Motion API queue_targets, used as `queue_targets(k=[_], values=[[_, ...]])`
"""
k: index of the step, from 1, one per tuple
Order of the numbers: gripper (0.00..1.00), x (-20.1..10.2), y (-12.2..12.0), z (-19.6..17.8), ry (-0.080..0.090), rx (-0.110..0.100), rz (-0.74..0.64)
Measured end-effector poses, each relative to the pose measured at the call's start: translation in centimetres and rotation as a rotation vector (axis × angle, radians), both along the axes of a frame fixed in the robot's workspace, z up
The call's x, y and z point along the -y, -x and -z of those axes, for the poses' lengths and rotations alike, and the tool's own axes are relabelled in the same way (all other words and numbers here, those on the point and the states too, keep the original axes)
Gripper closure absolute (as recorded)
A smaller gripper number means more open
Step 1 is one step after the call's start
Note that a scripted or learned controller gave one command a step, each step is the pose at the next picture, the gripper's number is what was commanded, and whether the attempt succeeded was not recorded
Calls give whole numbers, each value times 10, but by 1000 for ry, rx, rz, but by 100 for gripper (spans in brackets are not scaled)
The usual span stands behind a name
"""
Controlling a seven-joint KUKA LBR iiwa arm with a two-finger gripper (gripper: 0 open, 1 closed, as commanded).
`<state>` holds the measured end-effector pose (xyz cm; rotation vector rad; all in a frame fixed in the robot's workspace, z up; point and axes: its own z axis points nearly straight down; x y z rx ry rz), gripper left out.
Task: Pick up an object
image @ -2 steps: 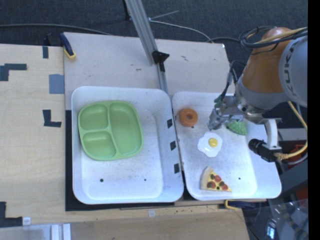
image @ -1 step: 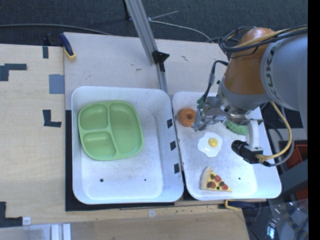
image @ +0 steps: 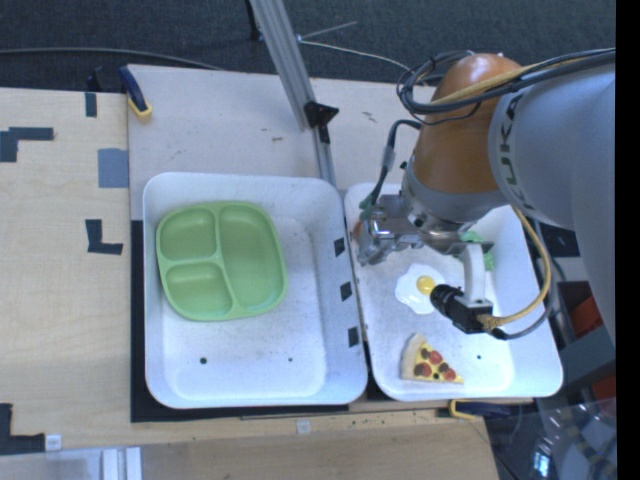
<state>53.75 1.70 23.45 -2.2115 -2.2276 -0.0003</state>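
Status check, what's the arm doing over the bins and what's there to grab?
Gripper low at right bin's left edge, nothing seen held. Fried egg and pizza slice lie loose there. Green divided plate in left bin, well apart.

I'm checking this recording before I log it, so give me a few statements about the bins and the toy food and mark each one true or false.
1. The green divided plate lies in the left bin. True.
2. A toy pizza slice lies in the left bin. False: it lies in the right bin.
3. A toy fried egg lies in the right bin. True.
4. The plate holds the fried egg. False: its three compartments hold no food.
5. The gripper is over the right bin's left side. True.
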Motion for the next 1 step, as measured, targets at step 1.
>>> queue_targets(k=[1], values=[[100,-61,12,9,1,-2,-1]])
